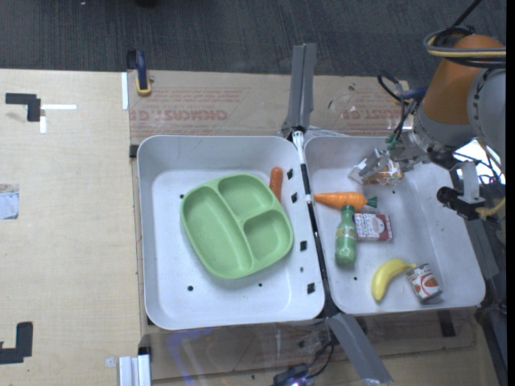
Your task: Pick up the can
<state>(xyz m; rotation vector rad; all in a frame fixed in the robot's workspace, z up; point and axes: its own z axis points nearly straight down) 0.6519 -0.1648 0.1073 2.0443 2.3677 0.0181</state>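
At the lower right of the frame, we see the can [424, 284] lying on its side in the near right corner of the right-hand bin [451, 300], just beside the yellow banana [389, 277]. Up and to the left of them we find a green bottle [346, 236] lying flat, with a small red packet [373, 227] against its right side and a carrot [340, 201] lying crosswise above its cap. Toward the upper right, we see the arm [455, 87] reaching in, its gripper [385, 169] low over the far part of that bin, well apart from the can. We cannot tell how its jaws stand; a crumpled silvery thing sits at the tip. Across the left bin [157, 215] we see a green divided plate [236, 225], with an orange sausage-shaped item [277, 182] at its upper right.
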